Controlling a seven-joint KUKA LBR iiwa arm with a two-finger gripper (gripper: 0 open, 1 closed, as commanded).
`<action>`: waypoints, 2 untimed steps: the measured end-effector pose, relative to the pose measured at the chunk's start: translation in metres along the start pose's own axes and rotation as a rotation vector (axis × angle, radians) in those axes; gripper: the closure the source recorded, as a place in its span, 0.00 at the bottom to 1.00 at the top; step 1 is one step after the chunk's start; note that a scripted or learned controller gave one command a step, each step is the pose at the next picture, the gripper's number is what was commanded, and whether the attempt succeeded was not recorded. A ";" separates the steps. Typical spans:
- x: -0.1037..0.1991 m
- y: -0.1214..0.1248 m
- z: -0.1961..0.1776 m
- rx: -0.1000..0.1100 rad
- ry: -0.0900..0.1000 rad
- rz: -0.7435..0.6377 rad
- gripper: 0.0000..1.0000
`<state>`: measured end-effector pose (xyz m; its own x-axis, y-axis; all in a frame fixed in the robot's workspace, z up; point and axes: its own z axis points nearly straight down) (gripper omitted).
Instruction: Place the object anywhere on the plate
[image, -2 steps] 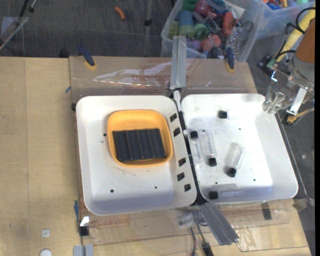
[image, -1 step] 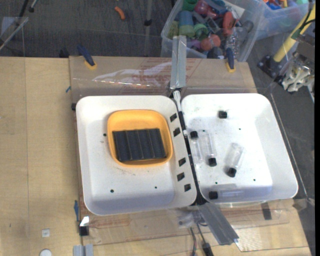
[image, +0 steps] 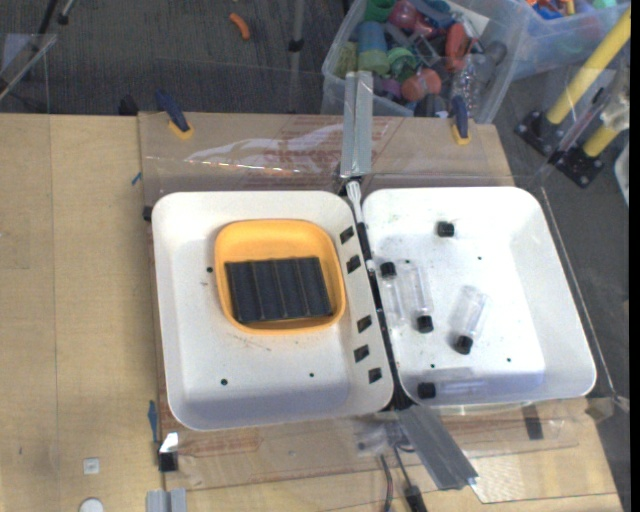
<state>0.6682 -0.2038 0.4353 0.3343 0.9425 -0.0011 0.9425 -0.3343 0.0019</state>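
Observation:
An orange plate (image: 275, 233) with rounded corners sits in the left white bin (image: 190, 330), toward its back middle. A black ribbed rectangular object (image: 278, 289) lies flat on the plate, covering most of its floor and reaching the plate's front rim. In the right white bin (image: 525, 250) lie two clear plastic vials with black caps, one (image: 466, 312) near the middle and one (image: 410, 292) close to the divider. A small loose black cap (image: 445, 229) rests farther back in that bin.
A ridge with several black tabs (image: 360, 300) separates the two bins. A metal strip (image: 356, 120) runs back from the ridge. A clear tub of coloured toys (image: 420, 50) stands behind the bench. Bare wooden bench top (image: 70, 300) lies at the left.

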 end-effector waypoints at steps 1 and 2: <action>-0.009 0.003 0.000 0.001 0.000 -0.260 1.00; -0.006 0.002 0.000 0.001 0.001 -0.528 1.00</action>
<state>0.6681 -0.2100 0.4356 -0.1863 0.9825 -0.0006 0.9825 0.1863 0.0008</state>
